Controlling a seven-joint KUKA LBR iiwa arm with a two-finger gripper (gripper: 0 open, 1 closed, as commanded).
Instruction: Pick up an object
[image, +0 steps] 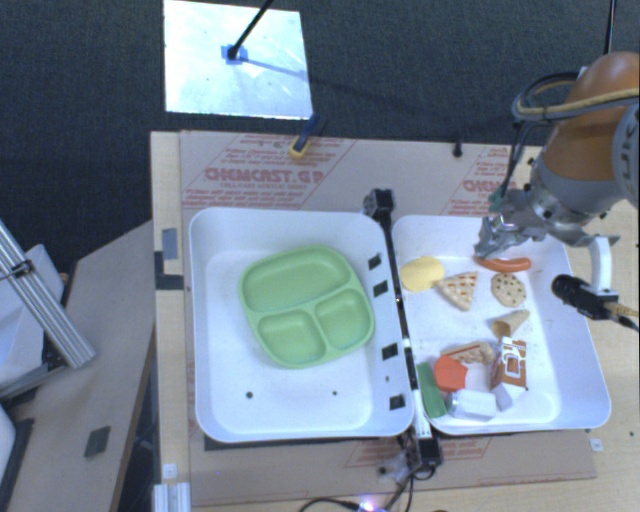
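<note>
Arm's jaws (493, 240) hover over the far part of the right bin (585, 395), just beside the left end of the red sausage (505, 265). Can't tell if they are apart or together, too small and dark from this angle. Nothing visibly between them.

Step in hand, as I read it: lining up on a pick, sausage the likeliest target. To do it well: centre over the sausage's middle, not its end, and straddle its short width, since it's thin and may roll. Come straight down. The round cookie (508, 289) sits just beside the sausage on the near side, so a sloppy descent may nudge it.

Right bin contents, placed from the sausage:
- yellow lemon-like piece (421, 272), to the left, near the divider
- tan wedge (459, 291), between the lemon piece and the cookie
- small tan cone piece (509, 323), nearer the camera than the cookie
- crowded cluster well apart at the near end: orange-and-white carton (509, 364), red-orange piece (450, 374), green piece (430, 390), white block (472, 403), touching or overlapping; exact stacking unclear

Left bin (215, 340): green divided tray (305, 305), three compartments, lying flat at a slant, well left of the sausage.
</note>
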